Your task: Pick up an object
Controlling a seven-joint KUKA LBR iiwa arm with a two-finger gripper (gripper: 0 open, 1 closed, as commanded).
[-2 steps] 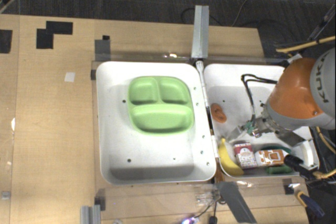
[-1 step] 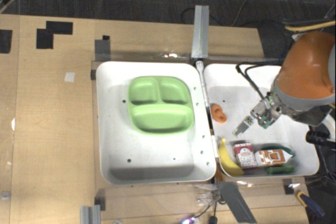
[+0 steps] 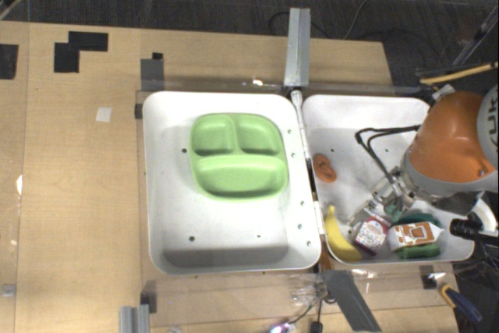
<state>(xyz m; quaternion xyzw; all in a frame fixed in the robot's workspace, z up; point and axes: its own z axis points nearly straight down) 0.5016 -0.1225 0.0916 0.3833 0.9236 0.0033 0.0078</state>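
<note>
The right bin (image 3: 351,129) holds a yellow banana (image 3: 337,236) at its front left corner, a small purple and white packet (image 3: 370,234) beside it, an orange and white carton (image 3: 413,234) on something dark green, and a small orange-brown piece (image 3: 324,168) near the left wall. My gripper (image 3: 383,203) hangs low over the front of this bin, just above the packet and left of the carton. The orange band and wrist cover the back of it.
The left bin (image 3: 168,191) contains a green divided plate (image 3: 237,154) lying flat near its middle. A black cable (image 3: 382,138) loops across the right bin's floor. A metal post (image 3: 298,43) stands behind the wall between the bins.
</note>
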